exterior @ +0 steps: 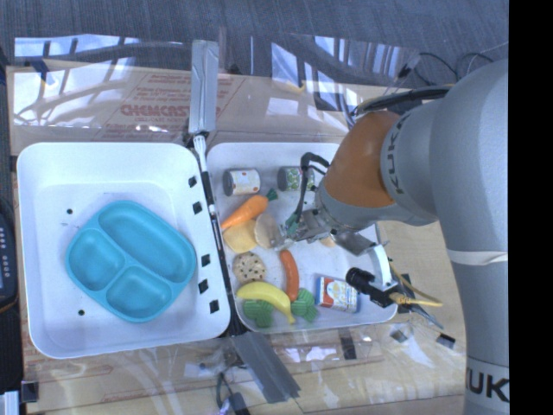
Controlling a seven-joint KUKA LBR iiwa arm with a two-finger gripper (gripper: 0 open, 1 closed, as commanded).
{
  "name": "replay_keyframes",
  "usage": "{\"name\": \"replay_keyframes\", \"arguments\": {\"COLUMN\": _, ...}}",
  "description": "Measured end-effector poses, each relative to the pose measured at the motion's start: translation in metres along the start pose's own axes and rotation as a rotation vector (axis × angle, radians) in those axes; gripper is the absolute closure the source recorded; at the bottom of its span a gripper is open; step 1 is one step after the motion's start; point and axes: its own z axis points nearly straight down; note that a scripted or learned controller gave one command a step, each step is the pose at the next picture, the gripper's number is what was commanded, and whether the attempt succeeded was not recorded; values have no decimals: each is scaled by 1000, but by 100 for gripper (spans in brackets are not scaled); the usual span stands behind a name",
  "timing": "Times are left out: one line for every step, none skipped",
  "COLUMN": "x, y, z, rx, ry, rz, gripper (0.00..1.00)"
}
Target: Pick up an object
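Claw (pixel 289 229) hovers low in the right bin (pixel 363 158), grip state unclear; sausage (pixel 290 274) lies just nearside, long axis running near-far.

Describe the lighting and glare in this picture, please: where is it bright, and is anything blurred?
In the camera view, strong window-like reflections streak the clear sheet behind the bins; the left bin looks evenly bright white, with the blue plate sharp; the small toys, like the banana, are slightly soft but recognisable.

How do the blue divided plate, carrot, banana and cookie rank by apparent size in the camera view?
1. blue divided plate, by far the largest
2. carrot and banana, too alike to rank
3. cookie, smallest
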Motion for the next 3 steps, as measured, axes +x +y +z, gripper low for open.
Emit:
{"name": "replay_keyframes", "arguments": {"x": 0, "y": 0, "z": 0, "rx": -1, "ry": -1, "rz": 0, "gripper": 0}}
{"name": "replay_keyframes", "arguments": {"x": 0, "y": 1, "z": -10, "rx": 1, "ry": 0, "rz": -4, "gripper": 100}}
{"name": "replay_keyframes", "arguments": {"x": 0, "y": 0, "z": -10, "rx": 1, "ry": 0, "rz": -4, "gripper": 0}}
